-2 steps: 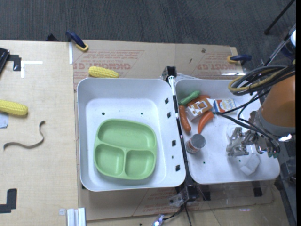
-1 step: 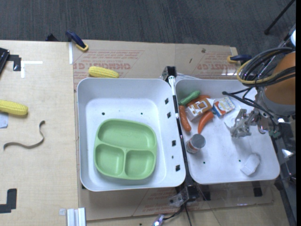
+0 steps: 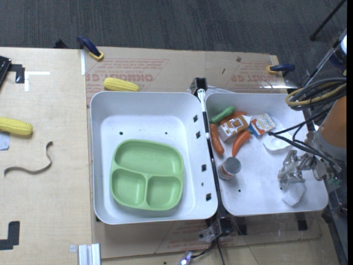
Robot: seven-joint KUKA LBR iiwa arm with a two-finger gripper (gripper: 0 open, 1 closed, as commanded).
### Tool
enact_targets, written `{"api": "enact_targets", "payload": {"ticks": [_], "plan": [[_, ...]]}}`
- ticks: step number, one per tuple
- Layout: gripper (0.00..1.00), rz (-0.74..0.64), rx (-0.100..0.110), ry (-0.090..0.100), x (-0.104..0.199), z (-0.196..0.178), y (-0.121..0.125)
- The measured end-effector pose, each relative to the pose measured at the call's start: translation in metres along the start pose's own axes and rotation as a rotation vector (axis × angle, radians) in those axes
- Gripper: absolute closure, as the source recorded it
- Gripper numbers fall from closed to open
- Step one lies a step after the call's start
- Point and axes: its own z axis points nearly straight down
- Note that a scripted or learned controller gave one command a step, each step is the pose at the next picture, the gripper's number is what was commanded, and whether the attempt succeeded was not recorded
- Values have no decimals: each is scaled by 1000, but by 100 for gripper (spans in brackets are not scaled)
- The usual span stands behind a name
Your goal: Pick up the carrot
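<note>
A: Where is the carrot [image 3: 240, 141]?

B: In the right bin [image 3: 259, 200], upper left part. It lies at a slant, its upper end touching an orange-and-white carton [image 3: 231, 127]. A second orange piece [image 3: 217, 139], longer and thinner, lies along the bin's left wall just beside it; I cannot tell which of the two is a carrot proper, so I log the curved one by the carton.

A: Other contents of that bin?

B: Green vegetable [image 3: 222, 114] at the top left, above the carton. A small blue-and-white packet [image 3: 262, 125] to the carton's right. A can [image 3: 229, 168] on its side below the carrot. A white crumpled item [image 3: 292, 192] near the lower right corner.

A: End effector [image 3: 290, 170]?

B: Over the right side of the right bin, well apart from the carrot, just above the white crumpled item. The metal fingers are seen at a slant and tangled with cables; cannot tell how far apart they stand. Nothing visible between them.

A: Left bin [image 3: 143, 104]?

B: Holds a green divided plate [image 3: 147, 175], three compartments.

A: Table [image 3: 44, 203]?

B: One corn cob [image 3: 121, 84] just above the left bin's top edge, another corn cob [image 3: 15, 126] at the far left, a thin curved cord-like thing [image 3: 33, 167] below it.
</note>
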Motion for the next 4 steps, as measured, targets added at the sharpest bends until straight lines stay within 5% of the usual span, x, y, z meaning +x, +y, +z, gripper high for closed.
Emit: {"api": "enact_targets", "payload": {"ticks": [2,3,4], "plan": [[100,-2,5,-11,-4,-20,0],[100,-397,-2,-2,4,0,1],[100,-394,0,-8,1,-10,2]]}}
